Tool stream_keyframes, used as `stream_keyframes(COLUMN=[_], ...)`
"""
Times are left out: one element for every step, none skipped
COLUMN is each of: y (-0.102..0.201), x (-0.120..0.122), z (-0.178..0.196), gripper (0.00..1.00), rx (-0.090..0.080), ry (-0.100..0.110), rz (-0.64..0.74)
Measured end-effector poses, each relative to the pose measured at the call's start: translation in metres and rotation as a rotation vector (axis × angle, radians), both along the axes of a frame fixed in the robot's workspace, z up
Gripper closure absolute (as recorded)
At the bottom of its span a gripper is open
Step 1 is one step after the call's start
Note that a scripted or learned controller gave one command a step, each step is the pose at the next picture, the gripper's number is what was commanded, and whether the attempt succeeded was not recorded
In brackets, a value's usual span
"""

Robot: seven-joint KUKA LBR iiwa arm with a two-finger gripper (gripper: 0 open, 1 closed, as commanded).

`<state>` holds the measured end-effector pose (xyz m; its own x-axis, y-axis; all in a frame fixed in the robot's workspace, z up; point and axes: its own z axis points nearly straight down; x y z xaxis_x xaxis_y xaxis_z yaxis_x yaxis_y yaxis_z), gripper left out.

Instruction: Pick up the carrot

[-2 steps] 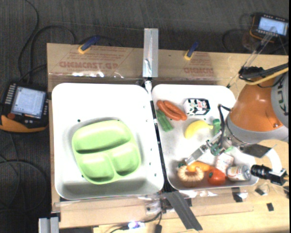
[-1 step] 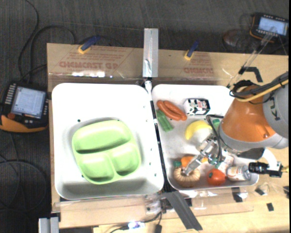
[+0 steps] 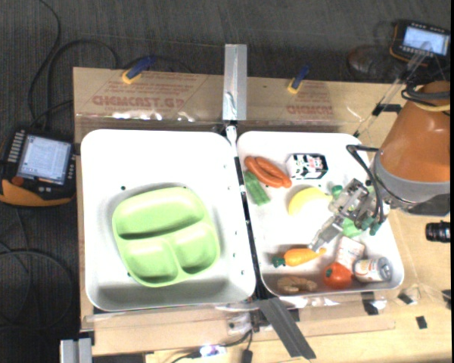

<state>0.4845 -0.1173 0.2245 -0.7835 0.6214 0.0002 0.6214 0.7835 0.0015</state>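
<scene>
Two shallow white bins side by side; left bin (image 3: 98, 203) holds a light green divided plastic tray (image 3: 166, 234). Small orange toy carrot with green top (image 3: 299, 257) lies lower centre of the right bin (image 3: 287, 144), near a red tomato (image 3: 337, 275). Grey two-finger gripper (image 3: 320, 241) hangs just right of and above the carrot; opening state cannot tell, nothing visibly held.

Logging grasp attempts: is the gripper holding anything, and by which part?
Nothing is held: the gripper hovers just above the carrot, at its right end.
</scene>
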Motion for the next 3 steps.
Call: stream_keyframes(y=[0.015, 0.017, 0.070], x=[0.012, 0.013, 0.064], z=[-0.131, -0.121, -0.041], gripper=[0.00, 1.00, 1.00], rx=[0.000, 0.003, -0.002], ry=[0.001, -0.002, -0.001], rz=[0.062, 0.062, 0.010])
